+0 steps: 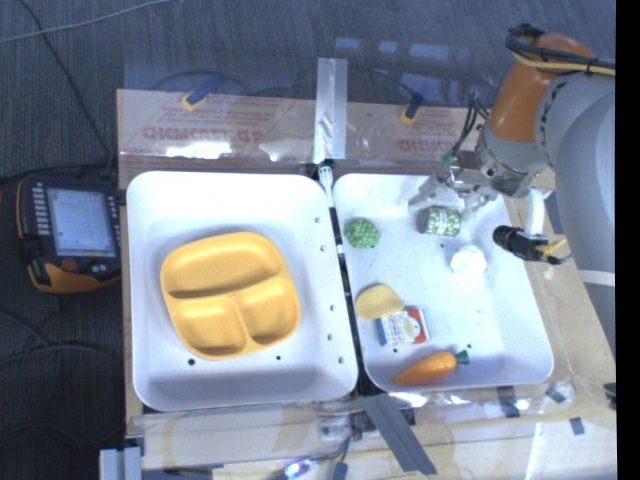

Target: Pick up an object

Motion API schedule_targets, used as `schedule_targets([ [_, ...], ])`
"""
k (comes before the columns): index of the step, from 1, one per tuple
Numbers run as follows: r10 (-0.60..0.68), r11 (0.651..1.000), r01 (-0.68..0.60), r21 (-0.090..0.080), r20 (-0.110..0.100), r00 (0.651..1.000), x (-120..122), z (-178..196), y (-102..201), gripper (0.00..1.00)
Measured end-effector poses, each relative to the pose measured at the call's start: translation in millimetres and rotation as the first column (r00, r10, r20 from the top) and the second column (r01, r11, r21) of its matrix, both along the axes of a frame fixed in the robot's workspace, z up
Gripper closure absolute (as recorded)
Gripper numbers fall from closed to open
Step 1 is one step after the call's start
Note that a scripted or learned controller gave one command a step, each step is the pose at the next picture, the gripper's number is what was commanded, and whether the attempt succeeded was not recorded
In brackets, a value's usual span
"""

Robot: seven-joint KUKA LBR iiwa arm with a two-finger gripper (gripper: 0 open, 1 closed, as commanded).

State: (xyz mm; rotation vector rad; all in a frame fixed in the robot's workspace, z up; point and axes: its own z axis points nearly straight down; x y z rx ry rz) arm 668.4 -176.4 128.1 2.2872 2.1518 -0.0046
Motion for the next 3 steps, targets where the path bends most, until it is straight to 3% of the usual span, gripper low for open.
schedule_targets([
  [1,-0.185,0.983,0.185,0.001,-0.001,0.983,-0.5,1.9,-4.1,0.00],
  [2,-0.206,0.979,0.206,-0.001,0.000,0.979,-2.4,-32.4,-14.1,0.00],
  [3,-0.203,0.979,0.203,-0.006,0.000,0.979,-2.2,-22.3,-13.9,1.00],
])
